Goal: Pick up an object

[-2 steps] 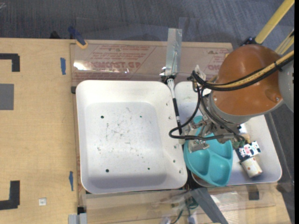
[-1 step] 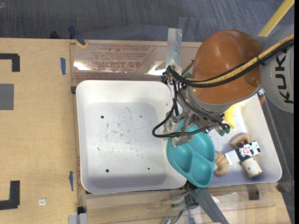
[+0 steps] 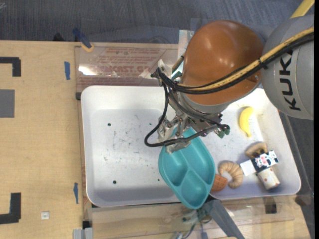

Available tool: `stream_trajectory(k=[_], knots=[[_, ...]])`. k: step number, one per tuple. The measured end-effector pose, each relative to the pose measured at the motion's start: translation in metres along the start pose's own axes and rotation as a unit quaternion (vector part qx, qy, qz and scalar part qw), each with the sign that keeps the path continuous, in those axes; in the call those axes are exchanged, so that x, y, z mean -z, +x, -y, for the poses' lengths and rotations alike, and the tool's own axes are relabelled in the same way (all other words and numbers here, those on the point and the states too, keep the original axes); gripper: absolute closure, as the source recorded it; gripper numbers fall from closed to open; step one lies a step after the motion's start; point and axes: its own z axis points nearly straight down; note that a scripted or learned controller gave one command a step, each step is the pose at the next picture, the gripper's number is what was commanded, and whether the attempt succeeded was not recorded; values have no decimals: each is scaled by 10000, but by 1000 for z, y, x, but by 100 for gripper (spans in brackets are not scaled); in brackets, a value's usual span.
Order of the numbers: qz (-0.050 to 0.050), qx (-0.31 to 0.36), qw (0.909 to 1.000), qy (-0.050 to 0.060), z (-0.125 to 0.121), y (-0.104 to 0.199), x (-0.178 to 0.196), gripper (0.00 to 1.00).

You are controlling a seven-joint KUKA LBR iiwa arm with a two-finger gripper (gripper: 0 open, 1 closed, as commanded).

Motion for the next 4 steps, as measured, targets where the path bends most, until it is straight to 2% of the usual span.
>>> stream_trajectory(k=[1, 2, 3, 4], knots=[[-31, 1098, 9939, -16, -36, -8, -17, 100], [-14, 3245, 9459, -29, -60, -18, -22, 100], [-1, 4907, 8713, -36, -60, -11, -23, 100], [-11, 5813, 8137, -58, -71, -17, -38, 100]])
